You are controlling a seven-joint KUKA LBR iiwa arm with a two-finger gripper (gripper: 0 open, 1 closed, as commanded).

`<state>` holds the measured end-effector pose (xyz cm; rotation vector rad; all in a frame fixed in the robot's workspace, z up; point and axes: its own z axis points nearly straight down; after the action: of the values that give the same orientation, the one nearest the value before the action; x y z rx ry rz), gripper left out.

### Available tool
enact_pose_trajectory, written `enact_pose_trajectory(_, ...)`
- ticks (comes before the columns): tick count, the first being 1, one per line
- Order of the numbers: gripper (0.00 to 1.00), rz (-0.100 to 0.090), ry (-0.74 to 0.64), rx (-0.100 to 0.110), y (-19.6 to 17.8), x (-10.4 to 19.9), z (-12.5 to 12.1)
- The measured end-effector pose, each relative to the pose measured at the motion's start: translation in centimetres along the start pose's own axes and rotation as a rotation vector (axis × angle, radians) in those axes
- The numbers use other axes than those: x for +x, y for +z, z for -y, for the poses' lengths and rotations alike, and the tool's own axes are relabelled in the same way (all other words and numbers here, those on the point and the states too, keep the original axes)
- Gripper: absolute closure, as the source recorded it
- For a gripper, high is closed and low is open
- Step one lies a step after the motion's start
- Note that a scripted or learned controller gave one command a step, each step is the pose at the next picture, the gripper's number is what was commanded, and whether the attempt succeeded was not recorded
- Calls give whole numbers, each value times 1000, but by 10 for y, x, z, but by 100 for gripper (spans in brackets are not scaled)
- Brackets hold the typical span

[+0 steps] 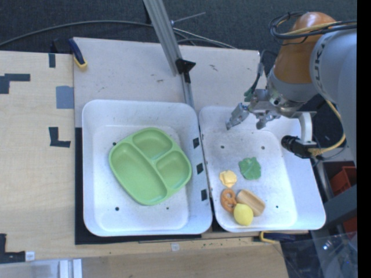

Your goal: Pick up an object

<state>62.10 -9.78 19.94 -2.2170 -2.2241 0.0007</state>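
Four toys (240, 198) are lying near the right bin's (301, 187) front edge; gripper (250, 119) is hovering open, holding nothing, over its back edge, well apart.

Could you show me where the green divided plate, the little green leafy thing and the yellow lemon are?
Green divided plate (150, 165): camera view, on its middle ridge, left bin.
Green leafy thing (250, 168): camera view, on its centre, right bin.
Yellow lemon (243, 215): camera view, on its rounded top.

two bins (95, 213), one tray (150, 165), five foods (250, 168)
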Motion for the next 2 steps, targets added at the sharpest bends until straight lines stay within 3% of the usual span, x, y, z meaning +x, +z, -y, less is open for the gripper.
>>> enact_pose_trajectory(1,0,0,0,0,0,0,0)
enact_pose_trajectory(2,0,2,2,5,45,-3,4)
